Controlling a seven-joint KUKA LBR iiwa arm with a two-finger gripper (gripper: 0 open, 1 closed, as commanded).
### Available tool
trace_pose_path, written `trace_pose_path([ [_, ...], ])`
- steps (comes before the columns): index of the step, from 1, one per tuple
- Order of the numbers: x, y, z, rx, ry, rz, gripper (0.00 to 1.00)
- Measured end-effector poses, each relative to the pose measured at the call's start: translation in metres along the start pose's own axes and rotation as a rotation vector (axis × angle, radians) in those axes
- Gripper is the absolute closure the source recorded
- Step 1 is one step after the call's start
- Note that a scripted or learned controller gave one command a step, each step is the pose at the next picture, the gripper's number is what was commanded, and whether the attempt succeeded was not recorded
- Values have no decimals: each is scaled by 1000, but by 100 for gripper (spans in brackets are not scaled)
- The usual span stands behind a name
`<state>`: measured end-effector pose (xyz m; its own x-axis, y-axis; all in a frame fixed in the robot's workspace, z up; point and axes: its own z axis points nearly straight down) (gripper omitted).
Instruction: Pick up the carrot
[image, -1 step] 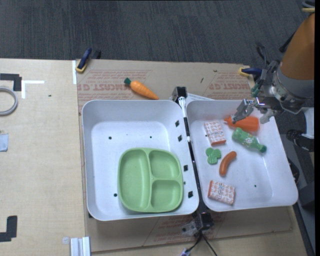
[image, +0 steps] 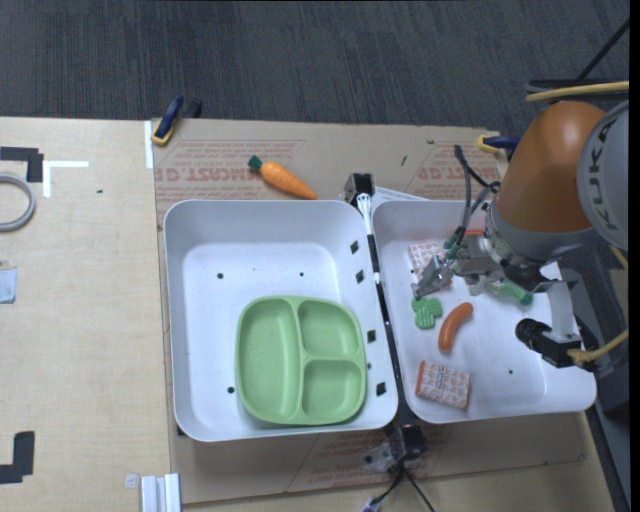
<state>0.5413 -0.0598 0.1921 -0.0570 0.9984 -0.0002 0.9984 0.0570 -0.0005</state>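
Grey arm with the orange band is reaching in over the right bin (image: 560, 400), and the end effector (image: 434, 282) sits low over that bin's left half. From where I'm standing I honestly can't tell if it's open or closed, too much clutter around it.

Right under it, just toward the front, there's a small green toy (image: 427, 314). Beside that, a bit to the right, lies an orange-red sausage (image: 455, 326) on a slant. Just behind the end effector there's a pinkish packet (image: 424, 254) flat on the bin floor. Further toward the front, a red-and-tan packet (image: 443, 385) sits near the bin's front edge.

Over to the end effector's left is the left bin (image: 250, 240), and in its front part there's a light green divided plate (image: 300, 360) with three compartments.

The carrot (image: 283, 178) isn't in either bin. It's well off to the left and back from the end effector, lying on the brown cardboard (image: 220, 165) covering the bench, just beyond the left bin's far rim, leafy end pointing left. Nothing's touching it.

Even further back-left there's a blue clamp (image: 168, 120) at the cardboard's corner.
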Motion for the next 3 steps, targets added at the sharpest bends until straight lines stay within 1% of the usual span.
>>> trace_pose_path([
  [1, 32, -17, -5, -1, 0, -205, 0],
  [2, -69, 82, -95, -2, -2, -322, 0],
  [3, -26, 25, -26, -1, -1, -322, 0],
])
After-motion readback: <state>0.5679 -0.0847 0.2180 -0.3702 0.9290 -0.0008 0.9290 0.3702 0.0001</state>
